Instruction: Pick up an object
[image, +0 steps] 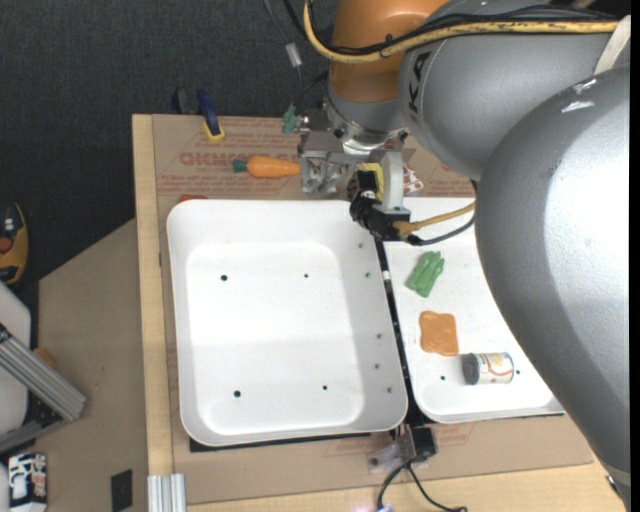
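1. Candidate pick objects sit in the right bin: three of them. Green toy piece near that bin's far left part, flat orange-brown piece just nearer the camera from it, small can on its side nearest the front rim.
2. All three lie loose on the bin floor, apart from each other, none at the gripper.
3. Gripper is past the far rim of the left bin, over the cardboard bench top, well apart from the three objects.
4. Finger state: cannot tell, the tool is a cluttered metal block from this angle.
5. An orange carrot-shaped toy with a green end lies on the cardboard just left of the gripper; contact between them is unclear.
6. Arm pose: grey link sweeps in from the right, covering much of the right bin's far side; orange band sits directly above the wrist, tool pointing down.
7. Black cable runs from the wrist along the seam between the bins.
8. Bins: two, white, side by side.
9. Blue-and-yellow clip at the bench's far edge, left of the carrot toy.
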